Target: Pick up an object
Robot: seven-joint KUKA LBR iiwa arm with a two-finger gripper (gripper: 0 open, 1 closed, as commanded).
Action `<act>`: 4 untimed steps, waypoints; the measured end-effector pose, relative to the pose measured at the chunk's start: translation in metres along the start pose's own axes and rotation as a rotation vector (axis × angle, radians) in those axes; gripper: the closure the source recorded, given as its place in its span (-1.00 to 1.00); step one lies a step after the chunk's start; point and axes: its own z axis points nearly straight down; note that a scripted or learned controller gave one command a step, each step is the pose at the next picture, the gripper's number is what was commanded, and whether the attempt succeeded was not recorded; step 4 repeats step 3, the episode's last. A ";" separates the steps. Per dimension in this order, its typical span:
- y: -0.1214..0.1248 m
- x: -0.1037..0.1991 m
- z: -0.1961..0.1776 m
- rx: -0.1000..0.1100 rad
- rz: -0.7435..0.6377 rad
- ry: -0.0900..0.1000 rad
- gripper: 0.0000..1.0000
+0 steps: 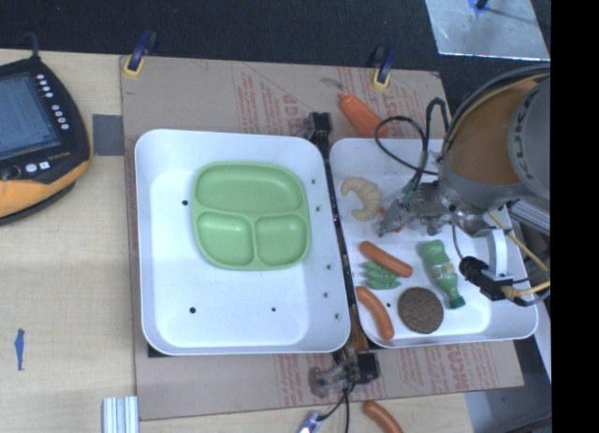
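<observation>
The right bin [505, 328] holds a pale croissant [363, 194], two orange hot dogs [386, 258] [374, 313], a small green vegetable piece [380, 278], a green bottle [440, 272] and a round brown patty [420, 310]. My gripper [401, 218] hangs low over the bin's upper middle, just right of the croissant and above the upper hot dog. Nothing shows between its fingers. The grey arm with its orange band [491, 141] covers the bin's upper right.
The left bin [159, 235] carries a green divided plate [251, 213]. An orange carrot [360, 115] lies outside the bins behind the right one, and another hot dog [382, 414] lies on the cardboard in front. A teach pendant [33, 137] rests far left.
</observation>
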 end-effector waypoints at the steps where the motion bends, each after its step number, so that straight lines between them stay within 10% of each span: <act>1: 0.064 0.014 0.009 -0.003 0.004 0.003 -1.00; 2: 0.064 0.013 -0.002 -0.001 0.002 0.003 1.00; 3: 0.009 0.060 -0.092 -0.004 0.003 0.004 1.00; 4: 0.009 0.060 -0.092 -0.004 0.003 0.004 1.00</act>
